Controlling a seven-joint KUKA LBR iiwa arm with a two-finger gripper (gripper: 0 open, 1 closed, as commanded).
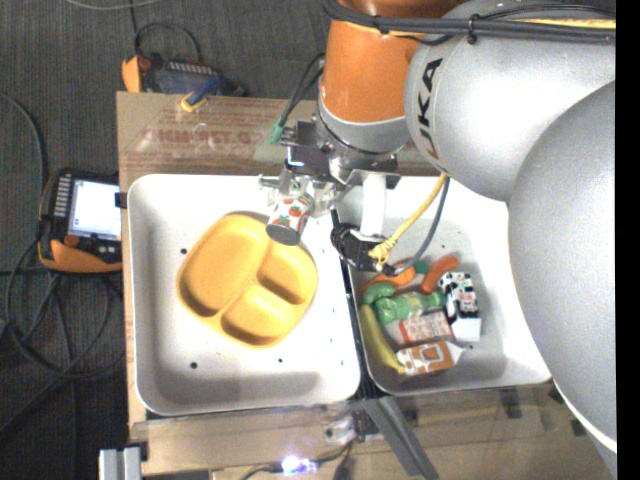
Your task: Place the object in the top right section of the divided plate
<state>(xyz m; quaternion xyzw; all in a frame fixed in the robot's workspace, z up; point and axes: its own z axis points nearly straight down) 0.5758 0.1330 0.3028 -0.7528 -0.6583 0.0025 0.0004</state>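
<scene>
A yellow divided plate (pixel 245 278) lies in the left white bin (pixel 160 368). My gripper (pixel 293 208) hangs over the plate's upper right edge. A small white can with a red and green label (pixel 289 218) sits between its fingers, tilted, its dark end pointing down toward the plate's top right section. The gripper is shut on this can. The arm's orange band and grey body cover the area above and to the right.
The right bin (pixel 500 363) holds several toy foods: a yellow banana (pixel 375 340), a green vegetable (pixel 388 303), an orange carrot (pixel 432 273), small cartons (pixel 430 343) and a black-and-white piece (pixel 460 296). A yellow cable (pixel 415 218) hangs beside the wrist.
</scene>
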